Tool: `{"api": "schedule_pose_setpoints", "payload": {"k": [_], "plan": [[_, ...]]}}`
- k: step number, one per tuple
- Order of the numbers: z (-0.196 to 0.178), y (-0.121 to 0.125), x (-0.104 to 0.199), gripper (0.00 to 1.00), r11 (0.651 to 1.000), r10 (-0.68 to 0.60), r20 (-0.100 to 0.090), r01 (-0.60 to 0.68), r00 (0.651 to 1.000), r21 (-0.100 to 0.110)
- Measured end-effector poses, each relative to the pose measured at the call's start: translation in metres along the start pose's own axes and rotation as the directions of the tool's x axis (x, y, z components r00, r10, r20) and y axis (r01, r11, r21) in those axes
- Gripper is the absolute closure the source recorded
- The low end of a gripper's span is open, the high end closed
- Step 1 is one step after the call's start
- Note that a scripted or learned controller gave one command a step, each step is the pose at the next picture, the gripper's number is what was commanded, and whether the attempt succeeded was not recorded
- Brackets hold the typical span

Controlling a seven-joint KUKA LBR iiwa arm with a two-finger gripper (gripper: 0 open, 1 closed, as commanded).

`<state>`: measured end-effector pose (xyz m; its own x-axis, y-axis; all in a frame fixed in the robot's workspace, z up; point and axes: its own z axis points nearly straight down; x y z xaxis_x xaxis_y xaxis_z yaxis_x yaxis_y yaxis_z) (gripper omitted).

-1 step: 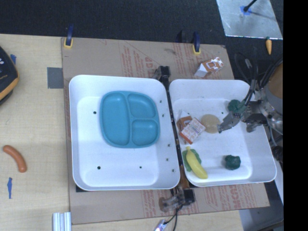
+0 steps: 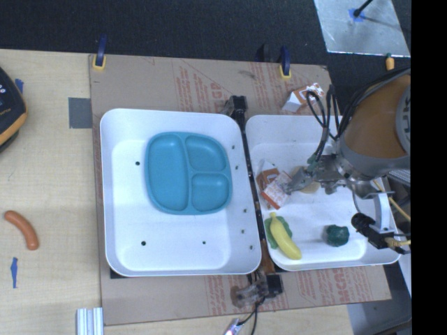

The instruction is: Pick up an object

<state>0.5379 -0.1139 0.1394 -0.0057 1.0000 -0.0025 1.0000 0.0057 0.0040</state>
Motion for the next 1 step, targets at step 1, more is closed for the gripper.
{"api": "schedule_pose_setpoints", "payload": {"k": [1], "plan": [[0.0230, 0.0214, -0.0103, 0.00, 1.000, 0.002, -0.001, -0.002, 1.000, 0.007]]}}
